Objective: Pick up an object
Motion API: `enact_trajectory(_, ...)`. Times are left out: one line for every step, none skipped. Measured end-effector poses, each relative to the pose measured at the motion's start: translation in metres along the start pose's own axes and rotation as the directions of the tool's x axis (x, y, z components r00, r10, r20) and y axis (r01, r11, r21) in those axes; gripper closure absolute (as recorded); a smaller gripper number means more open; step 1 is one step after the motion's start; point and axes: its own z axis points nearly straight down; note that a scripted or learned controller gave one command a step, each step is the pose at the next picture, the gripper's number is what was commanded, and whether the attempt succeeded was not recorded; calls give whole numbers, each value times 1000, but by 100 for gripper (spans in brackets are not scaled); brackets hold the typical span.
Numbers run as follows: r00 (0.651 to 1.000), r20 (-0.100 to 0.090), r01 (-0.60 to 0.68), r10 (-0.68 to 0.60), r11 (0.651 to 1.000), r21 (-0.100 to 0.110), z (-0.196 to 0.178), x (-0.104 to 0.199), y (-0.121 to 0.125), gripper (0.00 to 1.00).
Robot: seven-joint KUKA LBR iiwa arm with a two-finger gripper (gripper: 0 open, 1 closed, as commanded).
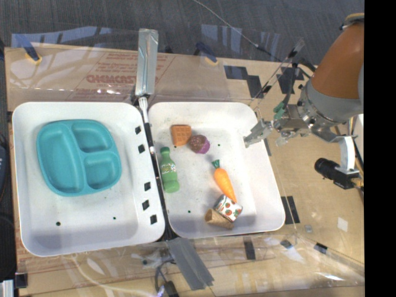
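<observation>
I see the gripper [255, 135] over the right rim of the right bin [272, 197], grasping nothing; whether it is released or clenched I cannot tell. In that bin lie a carrot [223, 180], a green bottle [168, 171] by the left wall, a waffle piece [180, 134], a purple item [199, 144] touching it, and a patterned cup [226, 210]. The left bin [25, 228] bears a teal divided plate [78, 156].

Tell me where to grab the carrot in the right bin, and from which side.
Grip the carrot across its thick orange middle, coming straight down from above. It lies flat, green top toward the bin's far side, with bare floor on both long sides, so the claw has room to straddle it.
</observation>
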Motion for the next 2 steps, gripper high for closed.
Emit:
enact_trajectory(972,0,-237,237,972,2,-3,-8,-19,0)
enact_trajectory(973,0,-230,230,973,4,-13,-8,-18,100)
